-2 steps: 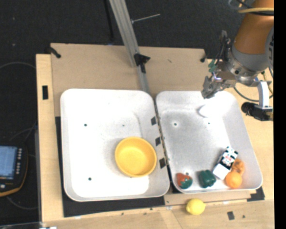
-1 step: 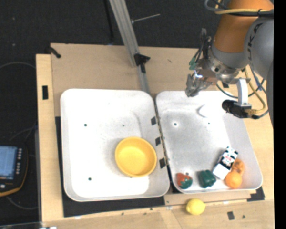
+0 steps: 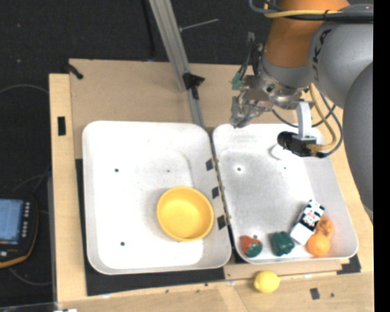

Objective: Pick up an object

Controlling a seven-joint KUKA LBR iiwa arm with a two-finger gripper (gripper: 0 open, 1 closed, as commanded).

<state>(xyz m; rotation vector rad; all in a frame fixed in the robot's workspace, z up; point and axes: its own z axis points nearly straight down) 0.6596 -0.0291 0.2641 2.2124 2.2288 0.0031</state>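
My gripper (image 3: 239, 118) hangs over the far left corner of the right bin (image 3: 273, 174), fingers pointing down and nothing visible between them. Along that bin's near edge lie a small red fruit-like toy (image 3: 250, 244), a dark green toy (image 3: 281, 242), a white block with black and red marks (image 3: 308, 221) and an orange toy (image 3: 319, 242). A yellow bowl (image 3: 184, 213) sits upright in the left bin (image 3: 130, 168), close to its right wall. All of these objects are well away from the gripper, toward the front.
A yellow lemon-like ball (image 3: 266, 281) lies outside the bins on the bench's front edge. A grey metal pole (image 3: 174, 47) slants up behind the bins. A handheld pendant (image 3: 8, 229) rests at far left. Black cabling (image 3: 299, 143) hangs over the right bin's far part.
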